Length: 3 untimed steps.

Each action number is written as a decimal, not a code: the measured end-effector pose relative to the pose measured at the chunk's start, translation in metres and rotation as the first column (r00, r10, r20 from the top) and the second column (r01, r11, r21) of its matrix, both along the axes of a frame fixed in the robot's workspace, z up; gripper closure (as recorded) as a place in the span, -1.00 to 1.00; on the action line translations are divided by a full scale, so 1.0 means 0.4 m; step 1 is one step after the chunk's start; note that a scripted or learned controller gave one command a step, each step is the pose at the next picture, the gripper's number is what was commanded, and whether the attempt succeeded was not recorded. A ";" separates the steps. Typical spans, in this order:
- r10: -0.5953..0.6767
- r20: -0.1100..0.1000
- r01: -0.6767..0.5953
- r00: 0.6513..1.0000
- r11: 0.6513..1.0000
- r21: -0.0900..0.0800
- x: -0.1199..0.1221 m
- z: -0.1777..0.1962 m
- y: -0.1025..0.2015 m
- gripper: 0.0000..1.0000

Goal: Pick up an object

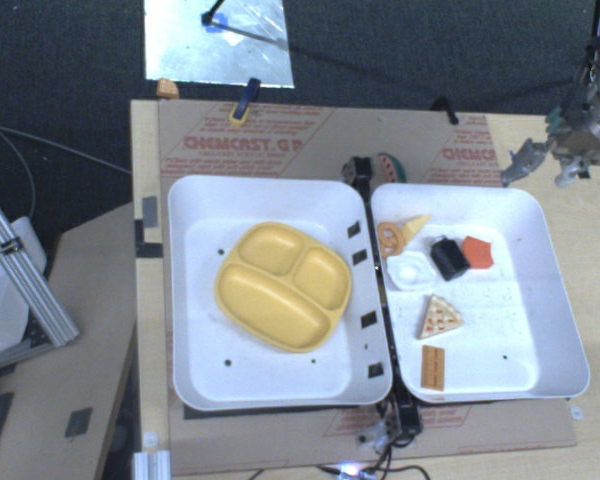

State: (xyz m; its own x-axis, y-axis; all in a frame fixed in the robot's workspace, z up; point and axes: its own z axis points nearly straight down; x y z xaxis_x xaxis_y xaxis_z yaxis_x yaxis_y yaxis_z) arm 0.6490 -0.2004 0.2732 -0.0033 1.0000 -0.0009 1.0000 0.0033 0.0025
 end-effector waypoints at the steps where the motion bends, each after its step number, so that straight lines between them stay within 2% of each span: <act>1: 0.004 0.018 -0.004 1.000 1.000 -0.004 -0.167 0.377 0.080 -1.00; 2: 0.002 0.018 -0.002 1.000 1.000 -0.004 -0.326 0.680 0.120 -1.00; 3: 0.006 0.007 -0.006 1.000 1.000 -0.003 -0.320 0.686 0.120 1.00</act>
